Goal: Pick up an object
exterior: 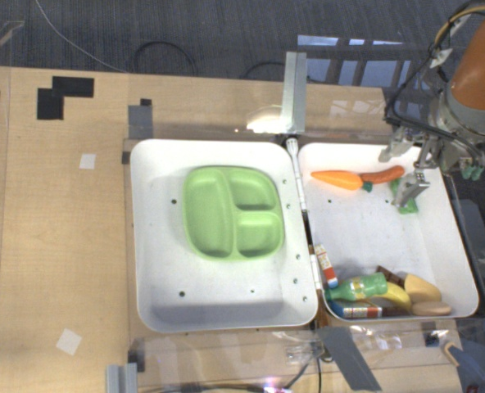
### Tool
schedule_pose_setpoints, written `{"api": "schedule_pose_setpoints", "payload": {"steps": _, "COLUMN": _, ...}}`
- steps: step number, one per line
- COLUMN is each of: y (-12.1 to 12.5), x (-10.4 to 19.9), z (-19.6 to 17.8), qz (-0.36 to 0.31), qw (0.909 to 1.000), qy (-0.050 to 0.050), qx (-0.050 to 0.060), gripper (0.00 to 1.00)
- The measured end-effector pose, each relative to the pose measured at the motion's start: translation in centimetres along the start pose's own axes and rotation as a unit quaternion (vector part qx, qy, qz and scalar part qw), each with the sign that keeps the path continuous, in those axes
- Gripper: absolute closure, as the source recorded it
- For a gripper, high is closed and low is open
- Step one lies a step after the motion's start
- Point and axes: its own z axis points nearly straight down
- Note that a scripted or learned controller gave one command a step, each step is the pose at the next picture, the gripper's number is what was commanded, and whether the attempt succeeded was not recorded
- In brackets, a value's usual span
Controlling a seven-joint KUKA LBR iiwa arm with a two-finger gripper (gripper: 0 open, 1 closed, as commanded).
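My jaws (410,188) look parted, empty; the orange plastic carrot (337,179) just beside could roll off if I clip it.

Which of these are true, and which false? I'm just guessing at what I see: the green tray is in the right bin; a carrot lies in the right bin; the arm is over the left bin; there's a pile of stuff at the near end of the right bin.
1. The green tray is in the right bin. False: it lies in the left bin.
2. A carrot lies in the right bin. True, near its far end.
3. The arm is over the left bin. False: its gripper hangs over the right bin's far end.
4. A pile of small things sits at the right bin's near end. True.
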Motion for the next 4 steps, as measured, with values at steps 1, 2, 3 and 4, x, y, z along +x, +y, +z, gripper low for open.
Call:
{"api": "schedule_pose_setpoints", "payload": {"steps": 1, "y": -0.3, "x": 7.6, "z": 11.9, "qz": -0.153, "qw": 0.9882, "qy": 0.002, "qx": -0.001, "gripper": 0.0}}
{"api": "schedule_pose_setpoints", "payload": {"steps": 2, "y": 4.1, "x": -3.0, "z": 16.2, "qz": -0.139, "qw": 0.9902, "qy": -0.004, "qx": 0.0, "gripper": 0.0}}
{"api": "schedule_pose_setpoints", "payload": {"steps": 3, "y": 4.4, "x": -5.6, "z": 16.3, "qz": -0.055, "qw": 0.9983, "qy": 0.02, "qx": -0.003, "gripper": 0.0}}
{"api": "schedule_pose_setpoints", "payload": {"steps": 4, "y": 4.7, "x": -4.3, "z": 16.4, "qz": -0.075, "qw": 0.9972, "qy": 0.0, "qx": 0.0, "gripper": 0.0}}
